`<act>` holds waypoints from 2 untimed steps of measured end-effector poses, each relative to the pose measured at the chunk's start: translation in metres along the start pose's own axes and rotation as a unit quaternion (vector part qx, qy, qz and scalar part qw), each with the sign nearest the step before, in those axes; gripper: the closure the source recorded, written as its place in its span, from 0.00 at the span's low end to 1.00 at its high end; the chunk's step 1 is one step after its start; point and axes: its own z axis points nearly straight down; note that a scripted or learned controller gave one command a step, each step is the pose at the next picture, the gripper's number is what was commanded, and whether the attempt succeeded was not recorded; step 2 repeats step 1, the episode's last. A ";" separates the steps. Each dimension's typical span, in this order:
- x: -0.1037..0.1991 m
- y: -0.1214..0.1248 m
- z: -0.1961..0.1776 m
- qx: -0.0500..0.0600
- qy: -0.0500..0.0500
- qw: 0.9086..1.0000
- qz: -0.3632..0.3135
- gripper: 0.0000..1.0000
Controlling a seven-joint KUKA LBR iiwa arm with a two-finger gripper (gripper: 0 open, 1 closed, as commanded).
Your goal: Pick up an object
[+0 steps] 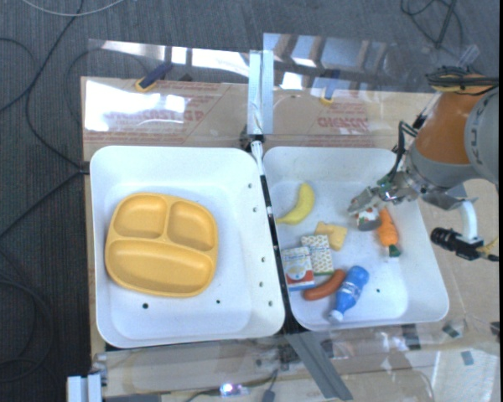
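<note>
The right bin [419,296] holds several toy foods. A banana [298,205] lies at its upper left and an orange carrot [389,231] by the right wall. A yellow wedge [334,235], a cracker pack [319,253], a small carton [298,267], a red sausage [322,286] and a blue bottle [350,289] sit near the middle and front. My gripper [363,212] hangs low over the bin's upper right, just left of the carrot's top. It is open, with nothing between its fingers.
A yellow compartment tray [161,244] lies in the left bin [235,308]. The bins meet at a central divider [272,233]. The arm's orange band [449,136] crosses the right bin's far right corner.
</note>
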 end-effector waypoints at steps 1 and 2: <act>0.023 0.032 -0.091 0.013 0.002 1.000 -0.007 1.00; 0.023 0.032 -0.091 0.013 0.002 1.000 -0.007 1.00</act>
